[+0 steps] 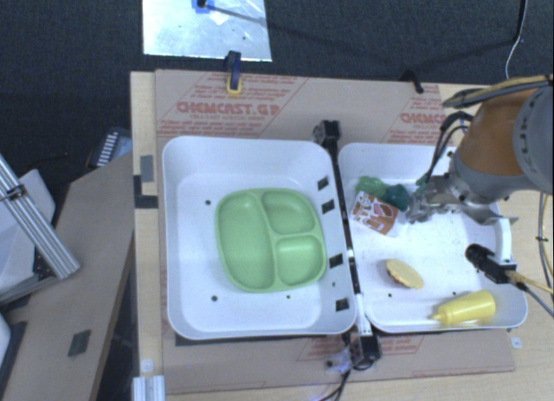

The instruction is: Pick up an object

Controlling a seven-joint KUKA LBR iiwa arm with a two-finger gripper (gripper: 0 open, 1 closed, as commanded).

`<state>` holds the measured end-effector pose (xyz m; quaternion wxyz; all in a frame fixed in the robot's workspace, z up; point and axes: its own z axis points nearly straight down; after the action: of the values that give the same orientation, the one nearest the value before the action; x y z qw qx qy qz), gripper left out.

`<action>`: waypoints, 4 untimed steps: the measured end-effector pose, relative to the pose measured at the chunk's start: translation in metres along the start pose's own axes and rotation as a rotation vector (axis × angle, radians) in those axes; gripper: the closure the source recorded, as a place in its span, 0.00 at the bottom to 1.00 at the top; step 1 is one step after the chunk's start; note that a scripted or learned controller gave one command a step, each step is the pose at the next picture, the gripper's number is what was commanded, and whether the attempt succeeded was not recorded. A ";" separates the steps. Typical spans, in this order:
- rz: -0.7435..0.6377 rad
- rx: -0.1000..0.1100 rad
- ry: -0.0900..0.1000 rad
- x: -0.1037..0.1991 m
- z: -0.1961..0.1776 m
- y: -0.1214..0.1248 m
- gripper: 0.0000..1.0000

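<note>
Approach step; gripper point(421, 206) low in right bin point(511, 317) beside green object point(385, 190); grip state unreadable, can't tell; next needs closing squarely on it.

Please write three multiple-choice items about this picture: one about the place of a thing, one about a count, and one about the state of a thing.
1. Where does the light green divided plastic plate lie?
A. in the left white bin
B. in the right white bin
C. on the cardboard outside the bins

2. How many compartments does this plate have?
A. two
B. three
C. five

3. How does the yellow plastic squeeze bottle rest?
A. standing upright
B. lying on its side
C. hanging from the gripper

Answers:
1. A, because the plate sits within the walls of the left white bin.
2. B, because its ridges mark off one long section and two smaller ones.
3. B, because its body stretches flat along the floor of the right white bin, near the front wall, far from the gripper.
</note>
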<state>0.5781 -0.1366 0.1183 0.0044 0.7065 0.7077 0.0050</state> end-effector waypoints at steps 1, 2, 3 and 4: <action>-0.002 0.007 -0.003 -0.005 -0.045 0.000 1.00; -0.002 0.005 -0.003 -0.008 -0.107 0.009 1.00; -0.003 0.006 -0.003 -0.008 -0.161 0.011 1.00; -0.008 0.012 0.001 0.045 -0.143 0.018 1.00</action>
<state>0.5940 -0.0913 0.2616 0.0000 0.7037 0.7105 0.0012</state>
